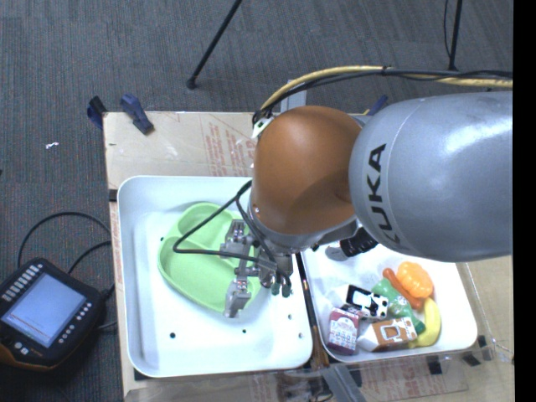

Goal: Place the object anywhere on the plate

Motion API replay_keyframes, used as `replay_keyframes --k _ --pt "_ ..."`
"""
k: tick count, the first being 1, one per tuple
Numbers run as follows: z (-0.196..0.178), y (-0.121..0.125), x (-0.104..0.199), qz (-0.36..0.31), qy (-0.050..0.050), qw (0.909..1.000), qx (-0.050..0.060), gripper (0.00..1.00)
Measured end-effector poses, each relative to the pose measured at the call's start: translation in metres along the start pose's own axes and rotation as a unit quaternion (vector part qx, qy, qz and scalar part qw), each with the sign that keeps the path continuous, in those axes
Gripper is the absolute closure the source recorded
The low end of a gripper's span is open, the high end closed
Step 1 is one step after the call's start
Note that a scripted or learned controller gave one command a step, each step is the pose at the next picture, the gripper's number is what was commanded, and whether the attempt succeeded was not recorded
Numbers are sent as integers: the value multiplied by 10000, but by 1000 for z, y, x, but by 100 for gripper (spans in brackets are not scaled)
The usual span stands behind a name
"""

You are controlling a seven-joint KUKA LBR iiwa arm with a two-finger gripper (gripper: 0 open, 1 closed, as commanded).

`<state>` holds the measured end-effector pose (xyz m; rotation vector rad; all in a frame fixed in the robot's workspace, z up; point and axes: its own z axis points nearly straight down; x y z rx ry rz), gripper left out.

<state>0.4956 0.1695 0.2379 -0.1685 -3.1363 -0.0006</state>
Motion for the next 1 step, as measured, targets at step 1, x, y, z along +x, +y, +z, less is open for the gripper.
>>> replay_keyframes --k 1 --pt "53 71 -126 1457 -4 9893 3 0"
